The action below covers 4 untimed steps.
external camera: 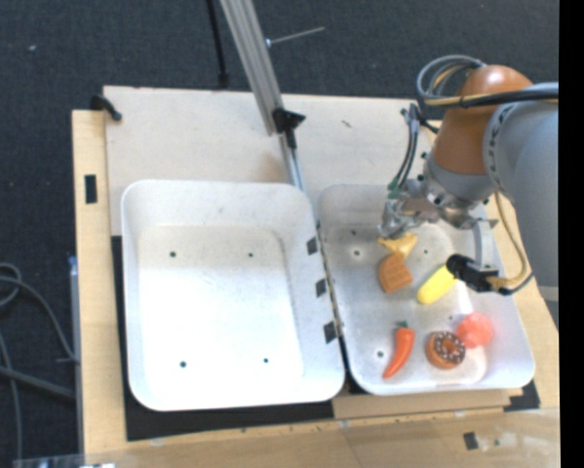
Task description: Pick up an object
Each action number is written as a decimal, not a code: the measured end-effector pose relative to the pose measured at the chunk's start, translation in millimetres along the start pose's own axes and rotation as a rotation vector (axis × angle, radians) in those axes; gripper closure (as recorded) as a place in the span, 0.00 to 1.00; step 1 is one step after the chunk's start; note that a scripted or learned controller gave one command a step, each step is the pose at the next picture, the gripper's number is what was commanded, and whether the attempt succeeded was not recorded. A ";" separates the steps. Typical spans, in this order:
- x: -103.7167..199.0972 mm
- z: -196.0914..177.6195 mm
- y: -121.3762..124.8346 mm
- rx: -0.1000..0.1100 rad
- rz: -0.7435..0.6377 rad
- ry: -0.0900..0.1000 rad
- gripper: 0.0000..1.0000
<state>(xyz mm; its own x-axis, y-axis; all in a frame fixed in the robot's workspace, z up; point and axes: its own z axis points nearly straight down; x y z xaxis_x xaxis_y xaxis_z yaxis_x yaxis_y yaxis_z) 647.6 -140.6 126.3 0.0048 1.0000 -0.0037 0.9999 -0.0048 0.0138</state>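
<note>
Gripper (401,224) low in the right bin (355,291), near its back wall, directly over a yellow wedge-shaped toy (401,245) and apparently touching its top. Finger spread: cannot tell, the wrist hides it.

Just in front of the wedge lies an orange bread-like piece (394,276); beside that, to the right, a yellow banana-like toy (435,286). Nearer the front rim: a toy carrot (399,351), a chocolate doughnut (447,350), and a pink-red round toy (476,330).

The left bin (145,261) sits alongside, touching.
</note>
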 end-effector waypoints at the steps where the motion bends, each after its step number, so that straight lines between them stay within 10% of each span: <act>1: 1.6 -64.7 5.5 0.005 -0.007 0.002 1.00; 2: -0.5 -119.4 7.7 0.006 -0.009 0.002 1.00; 4: 39.4 -114.7 -1.8 0.014 -0.009 0.003 1.00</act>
<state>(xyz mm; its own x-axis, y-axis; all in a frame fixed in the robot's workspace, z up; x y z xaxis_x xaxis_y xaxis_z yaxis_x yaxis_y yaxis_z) 644.4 -100.9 240.8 -0.0042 1.0000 -0.0009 1.0000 0.0042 -0.0001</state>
